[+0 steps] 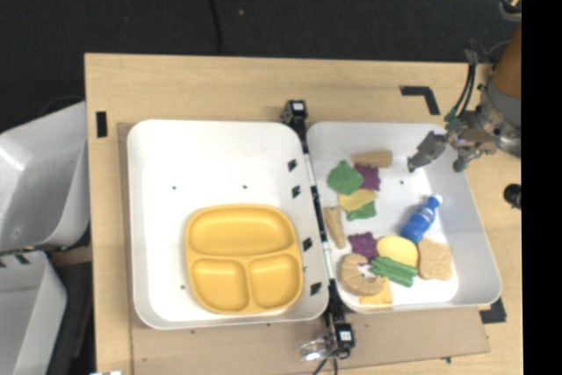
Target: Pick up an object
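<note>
The gripper [444, 151] is hovering over the right bin's [479, 233] far corner with fingers spread wide and nothing between them, probably lining up a descent. The toys are lying heaped toward the bin's middle, nearer the camera than the fingers. The nearest likely target, the blue bottle [421, 219] (white-capped, lying tilted), is sitting apart below the gripper.

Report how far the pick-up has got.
Done: nothing looks lifted; the blue plastic bottle and the green leaf-shaped toy lie in the right white bin. In hand: nothing; the gripper is open above that bin's far right corner. Left: descend, grasp, lift.
</note>
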